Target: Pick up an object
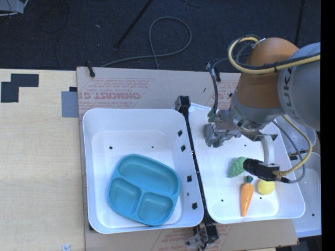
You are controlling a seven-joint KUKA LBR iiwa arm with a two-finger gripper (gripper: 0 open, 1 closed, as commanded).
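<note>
Camera view: hand over right bin, grip state unclear; green toy just beside, lower right.

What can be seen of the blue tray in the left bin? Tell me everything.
The blue divided tray is a smooth, plastic-looking plate with rounded corners and three compartments: one long one along its upper side and two smaller ones below. It lies flat and turned at a slant on the floor of the left bin, toward that bin's lower edge. Nothing lies in its compartments, and nothing but the bin touches it.
</note>
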